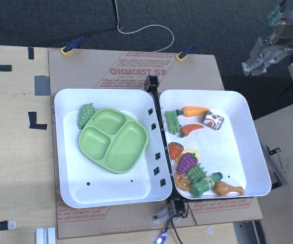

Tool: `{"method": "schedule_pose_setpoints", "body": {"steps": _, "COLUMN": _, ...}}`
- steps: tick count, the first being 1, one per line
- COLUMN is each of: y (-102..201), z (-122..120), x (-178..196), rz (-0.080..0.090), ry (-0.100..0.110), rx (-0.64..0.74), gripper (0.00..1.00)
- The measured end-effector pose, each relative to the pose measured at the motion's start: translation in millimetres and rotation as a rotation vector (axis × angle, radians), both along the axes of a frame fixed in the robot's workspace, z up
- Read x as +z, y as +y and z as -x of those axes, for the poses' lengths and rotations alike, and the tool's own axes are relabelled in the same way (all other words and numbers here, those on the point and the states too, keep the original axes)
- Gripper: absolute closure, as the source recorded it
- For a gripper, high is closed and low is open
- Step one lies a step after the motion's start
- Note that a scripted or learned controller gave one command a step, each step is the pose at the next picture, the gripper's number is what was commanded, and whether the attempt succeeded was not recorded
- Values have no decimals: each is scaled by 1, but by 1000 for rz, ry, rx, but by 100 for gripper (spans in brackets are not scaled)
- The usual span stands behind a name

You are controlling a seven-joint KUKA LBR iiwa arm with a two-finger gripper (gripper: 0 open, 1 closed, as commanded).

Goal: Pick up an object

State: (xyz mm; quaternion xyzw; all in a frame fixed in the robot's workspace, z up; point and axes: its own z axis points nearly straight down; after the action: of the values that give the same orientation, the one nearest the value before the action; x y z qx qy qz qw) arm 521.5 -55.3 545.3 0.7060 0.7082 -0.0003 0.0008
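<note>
The left bin (67,151) is largely taken up by a green divided plate (114,140), with a green grape bunch (86,114) touching its far left edge; bare floor runs along that bin's near side and left wall. In the right bin (248,136), toys crowd the left side and near edge: a carrot (194,111), green beans (172,121), a chili pepper (191,129), a small can (213,120), purple grapes (186,162) and a heap by the near wall. That bin's right half and its middle lie open. The claw (260,60) hangs beyond the far right corner, above the dark floor.
</note>
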Motion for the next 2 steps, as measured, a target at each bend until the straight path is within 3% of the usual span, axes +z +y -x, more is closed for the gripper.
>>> {"method": "schedule_pose_setpoints", "body": {"steps": 1, "y": -122, "z": 23, "x": -173, "rz": -2, "ry": 19, "rx": -16, "gripper": 100}}
{"method": "schedule_pose_setpoints", "body": {"steps": 2, "y": -91, "z": 10, "x": -1, "rz": 4, "ry": -19, "rx": 2, "gripper": 100}}
